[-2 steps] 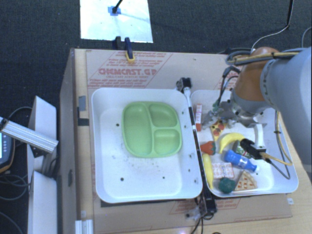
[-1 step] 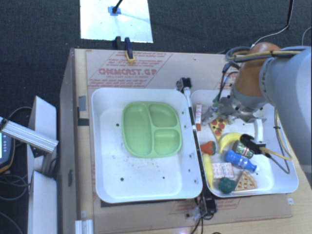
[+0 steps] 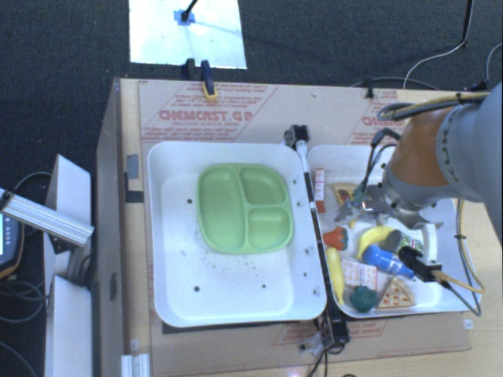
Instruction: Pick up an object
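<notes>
Red "CHEMCAST GP" lettering is printed on the brown protective sheet [image 3: 236, 110] lying under the bins.

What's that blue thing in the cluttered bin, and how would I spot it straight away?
Find the right bin, the one crowded with toys under the grey arm. Near its front, a small blue bottle-like object lies on its side just below a yellow banana-shaped toy. It is the only bright blue item among red, yellow and green neighbours.
</notes>
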Robot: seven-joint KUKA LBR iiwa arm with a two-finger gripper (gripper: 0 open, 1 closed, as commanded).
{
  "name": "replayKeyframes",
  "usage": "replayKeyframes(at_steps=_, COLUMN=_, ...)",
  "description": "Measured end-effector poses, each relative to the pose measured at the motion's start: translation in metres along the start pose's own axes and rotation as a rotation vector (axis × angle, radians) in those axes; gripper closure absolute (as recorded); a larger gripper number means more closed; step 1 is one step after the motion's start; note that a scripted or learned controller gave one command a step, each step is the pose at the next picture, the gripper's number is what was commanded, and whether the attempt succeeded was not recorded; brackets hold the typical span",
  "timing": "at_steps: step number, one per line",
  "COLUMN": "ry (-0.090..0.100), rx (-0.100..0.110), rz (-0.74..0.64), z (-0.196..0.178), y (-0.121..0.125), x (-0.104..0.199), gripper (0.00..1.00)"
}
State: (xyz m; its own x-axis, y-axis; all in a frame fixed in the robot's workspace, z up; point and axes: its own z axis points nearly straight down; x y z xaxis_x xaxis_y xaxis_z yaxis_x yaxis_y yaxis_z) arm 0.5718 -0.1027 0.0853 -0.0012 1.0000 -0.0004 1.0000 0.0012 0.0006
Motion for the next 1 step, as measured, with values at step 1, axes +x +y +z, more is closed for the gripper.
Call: replayKeyframes(at_steps=1, ry=0.0, rx=-0.001, rz=0.0, z=0.0009, y=-0.0356, x=-0.0012, gripper=0.0)
